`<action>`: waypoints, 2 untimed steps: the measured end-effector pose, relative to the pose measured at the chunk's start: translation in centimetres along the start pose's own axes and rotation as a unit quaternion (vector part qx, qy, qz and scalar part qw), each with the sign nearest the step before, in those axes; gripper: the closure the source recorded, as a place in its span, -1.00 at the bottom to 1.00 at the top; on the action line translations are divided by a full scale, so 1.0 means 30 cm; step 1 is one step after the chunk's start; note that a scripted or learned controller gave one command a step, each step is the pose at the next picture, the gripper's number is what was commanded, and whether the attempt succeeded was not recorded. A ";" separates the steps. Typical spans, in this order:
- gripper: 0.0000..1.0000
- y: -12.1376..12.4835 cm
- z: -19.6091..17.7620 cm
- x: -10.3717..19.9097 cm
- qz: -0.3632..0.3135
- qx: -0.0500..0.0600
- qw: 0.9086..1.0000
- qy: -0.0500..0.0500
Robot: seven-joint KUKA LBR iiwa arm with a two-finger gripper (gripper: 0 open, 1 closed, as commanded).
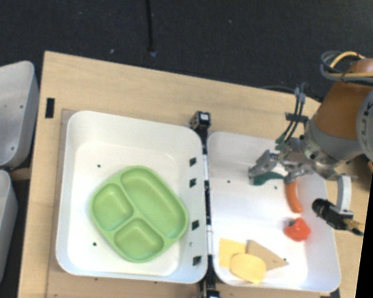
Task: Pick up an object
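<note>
Gripper (266, 172) over right bin (241, 153), far side; we cannot tell its state | orange carrot-like piece (293, 196) just right of it | red piece (297, 229), yellow pieces (242, 263) nearer | green tray (139, 213) in left bin (84, 136) | we read no writing

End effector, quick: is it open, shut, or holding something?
End effector: cannot be told; it sits above the right bin, near the orange carrot-like piece.

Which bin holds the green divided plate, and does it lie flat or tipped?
In the left bin, lying flat: the green divided plate rests right side up on the bin floor, all three compartments facing the camera.
</note>
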State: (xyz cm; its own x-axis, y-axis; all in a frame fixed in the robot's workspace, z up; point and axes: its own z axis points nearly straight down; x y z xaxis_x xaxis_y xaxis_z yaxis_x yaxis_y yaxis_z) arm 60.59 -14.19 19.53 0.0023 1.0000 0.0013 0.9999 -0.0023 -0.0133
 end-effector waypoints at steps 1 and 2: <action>-1.00 0.010 -0.029 0.001 -0.002 -0.007 1.000 -0.001; -1.00 0.044 0.141 0.007 -0.003 -0.005 1.000 -0.001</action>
State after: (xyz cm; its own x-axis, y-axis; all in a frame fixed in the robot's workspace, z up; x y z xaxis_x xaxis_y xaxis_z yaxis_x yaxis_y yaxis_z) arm 61.86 -13.98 15.27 -0.0038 1.0000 -0.0014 1.0000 0.0038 -0.0025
